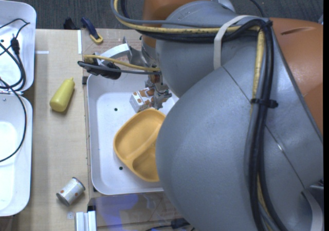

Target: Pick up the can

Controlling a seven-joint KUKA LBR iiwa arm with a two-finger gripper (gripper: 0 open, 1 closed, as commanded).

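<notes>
The can [70, 191], small and silver with a reddish label, lies on its side on the wooden bench at the lower left, just outside the near left corner of the white bin [93, 137]. My gripper [149, 96] hangs low over the far part of that bin, well up and to the right of the can and apart from it. The bulky grey arm hides the bin's right half.
A yellow divided dish [138, 145] lies in the bin below the gripper. A yellow squeeze bottle [62, 95] lies on the bench left of the bin. A second white bin [25, 122] with black cables stands at the far left. A blue clamp [91, 30] sits at the back.
</notes>
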